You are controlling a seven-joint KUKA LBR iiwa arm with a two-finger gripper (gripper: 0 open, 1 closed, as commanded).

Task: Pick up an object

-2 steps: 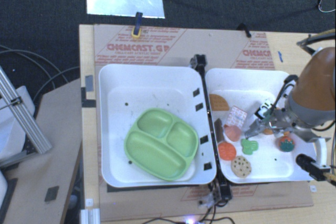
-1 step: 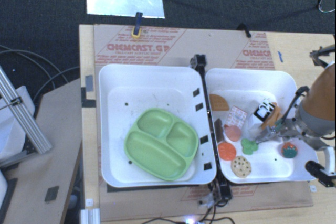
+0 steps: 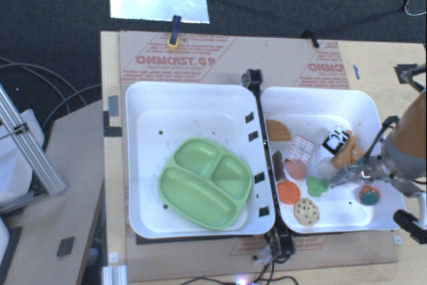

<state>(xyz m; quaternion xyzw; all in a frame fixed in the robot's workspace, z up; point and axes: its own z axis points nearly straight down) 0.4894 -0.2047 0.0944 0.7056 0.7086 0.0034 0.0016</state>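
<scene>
Gripper (image 3: 341, 175) low in right bin (image 3: 365, 103), just right of green toy (image 3: 317, 185); jaw state impossible to tell.

arm (image 3: 408, 143): chunky grey body, orange-brown band up top
cables: thin dark ones looping off the wrist
claw (image 3: 343, 175): skinny metal, greyish, kinda blurry tbh

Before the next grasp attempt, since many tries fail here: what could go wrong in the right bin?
The tool sits low among crowded toys: the green piece, pink round and orange disc lie close together, so it might nudge neighbours or catch two at once. The red-and-green ball beside the arm could roll away if bumped.
</scene>
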